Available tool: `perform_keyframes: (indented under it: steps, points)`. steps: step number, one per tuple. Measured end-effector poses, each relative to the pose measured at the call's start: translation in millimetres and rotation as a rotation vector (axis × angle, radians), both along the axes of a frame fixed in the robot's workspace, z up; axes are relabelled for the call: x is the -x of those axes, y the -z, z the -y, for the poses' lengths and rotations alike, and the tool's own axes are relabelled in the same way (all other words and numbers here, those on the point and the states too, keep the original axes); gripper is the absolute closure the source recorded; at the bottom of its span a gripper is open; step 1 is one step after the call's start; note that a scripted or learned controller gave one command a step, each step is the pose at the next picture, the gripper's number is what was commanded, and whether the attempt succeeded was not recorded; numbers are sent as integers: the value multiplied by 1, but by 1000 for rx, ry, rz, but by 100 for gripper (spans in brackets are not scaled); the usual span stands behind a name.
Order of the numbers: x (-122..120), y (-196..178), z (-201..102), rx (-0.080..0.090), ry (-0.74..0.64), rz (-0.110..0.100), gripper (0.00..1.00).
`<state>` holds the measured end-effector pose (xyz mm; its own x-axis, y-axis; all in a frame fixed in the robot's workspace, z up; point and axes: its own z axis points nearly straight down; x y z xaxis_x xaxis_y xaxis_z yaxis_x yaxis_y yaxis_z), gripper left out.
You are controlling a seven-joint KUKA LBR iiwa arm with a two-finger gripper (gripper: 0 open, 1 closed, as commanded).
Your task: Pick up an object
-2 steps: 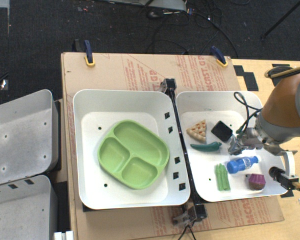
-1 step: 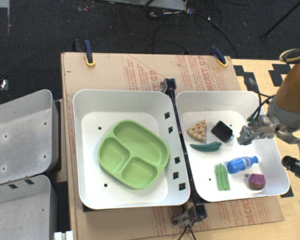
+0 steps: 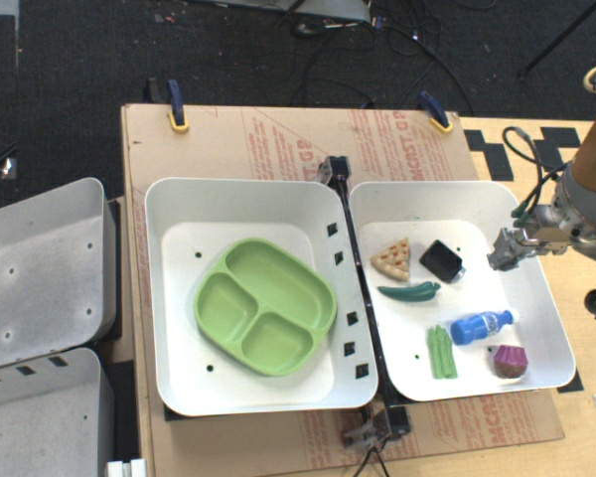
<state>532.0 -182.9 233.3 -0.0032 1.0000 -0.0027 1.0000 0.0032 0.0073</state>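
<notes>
On the bench (image 3: pixel 238 137), a flat sheet of brown printed cardboard held by 2 blue-and-yellow clamps (image 3: pixel 176 105) at its far edge, sit 2 shallow white bins with rounded corners and smooth, matte walls. Filling most of the left bin (image 3: pixel 169 266) is a light green plastic plate (image 3: pixel 265 307), a rounded, glossy form moulded into 3 compartments, lying flat and turned at a slight angle.

Scattered across the right bin (image 3: pixel 546 306) are 6 small objects. Near its far left corner rests a toy pizza slice (image 3: pixel 391 258), triangular, tan with red spots. Just right of that lies a black block (image 3: pixel 441 260), squarish and tilted. Below these 2 lies a dark green pepper (image 3: pixel 409 291), long, curved and tapering to a point. Further toward the near edge lies a bright green ribbed bundle (image 3: pixel 441 352) like a stalk of beans, and beside it a blue plastic bottle (image 3: pixel 480 326) on its side, cap pointing right. Next to the bottle's cap end, near the bin's near right corner, sits a lumpy purple piece (image 3: pixel 510 361).

Over the right bin's far right edge hangs the grey metal end effector (image 3: pixel 504 254), clear of all 6 objects; whether it is clenched or released cannot be told.
</notes>
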Motion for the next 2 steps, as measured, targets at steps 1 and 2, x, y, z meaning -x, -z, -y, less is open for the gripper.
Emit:
perform_keyframes:
  steps: [1, 2]
  points:
    - [-1, -47, 0, -1, 0, -2, 100]
    - [-10, -49, -52, -4, -5, -6, 100]
